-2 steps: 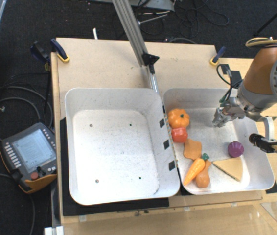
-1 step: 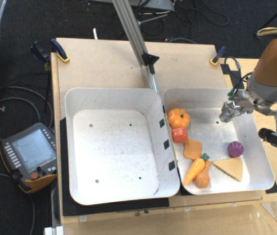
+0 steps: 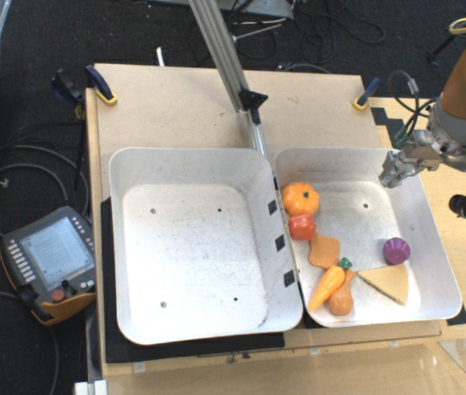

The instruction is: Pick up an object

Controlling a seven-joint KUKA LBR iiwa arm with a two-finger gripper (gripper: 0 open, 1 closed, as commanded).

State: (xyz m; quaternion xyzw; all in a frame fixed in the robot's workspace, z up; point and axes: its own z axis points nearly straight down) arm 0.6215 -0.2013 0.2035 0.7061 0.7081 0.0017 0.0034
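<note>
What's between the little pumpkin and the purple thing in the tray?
Nothing. In the camera view, just bare white bin floor stretches between the orange pumpkin and the purple toy. The red piece sits right below the pumpkin, off that line.

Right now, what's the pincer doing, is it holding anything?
Pincer: over the right bin's back edge, nothing seen in it; open or closed cannot be told.

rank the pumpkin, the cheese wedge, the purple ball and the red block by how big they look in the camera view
1. cheese wedge
2. pumpkin, close to the wedge, so this order is unsure
3. purple ball and red block look alike
</note>
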